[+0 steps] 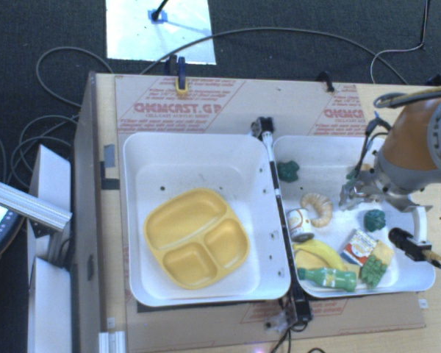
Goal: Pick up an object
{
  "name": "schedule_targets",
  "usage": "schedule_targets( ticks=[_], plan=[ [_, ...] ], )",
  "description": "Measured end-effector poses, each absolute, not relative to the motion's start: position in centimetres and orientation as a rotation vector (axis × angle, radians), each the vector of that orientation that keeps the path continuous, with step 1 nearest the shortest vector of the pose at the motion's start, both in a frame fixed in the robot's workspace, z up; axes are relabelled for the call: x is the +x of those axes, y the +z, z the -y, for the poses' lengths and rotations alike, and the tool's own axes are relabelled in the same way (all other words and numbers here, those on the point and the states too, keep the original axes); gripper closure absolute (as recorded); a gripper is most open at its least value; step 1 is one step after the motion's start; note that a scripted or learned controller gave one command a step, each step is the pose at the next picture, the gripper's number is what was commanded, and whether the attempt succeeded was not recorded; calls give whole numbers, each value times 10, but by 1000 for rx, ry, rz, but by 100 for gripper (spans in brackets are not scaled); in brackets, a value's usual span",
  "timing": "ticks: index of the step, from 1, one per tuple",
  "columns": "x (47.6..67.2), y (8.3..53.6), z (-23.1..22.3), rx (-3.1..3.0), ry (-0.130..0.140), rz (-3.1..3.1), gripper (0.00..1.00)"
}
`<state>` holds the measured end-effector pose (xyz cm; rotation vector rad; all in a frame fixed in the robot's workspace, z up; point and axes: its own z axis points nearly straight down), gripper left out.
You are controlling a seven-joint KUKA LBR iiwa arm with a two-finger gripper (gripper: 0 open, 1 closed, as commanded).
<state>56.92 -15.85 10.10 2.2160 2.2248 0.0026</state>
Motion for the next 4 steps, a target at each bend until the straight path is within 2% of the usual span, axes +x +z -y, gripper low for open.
schedule_targets(
  ticks=[1,2,3,4],
  plan=[
    [666,85,114,2215,4,-2225,100],
    [594,84,132,2219,0,-2223,100],
    [490,102,139,2220,0,-2221,100],
    [487,108,84,2218,2,-2225,100]
  ],
)
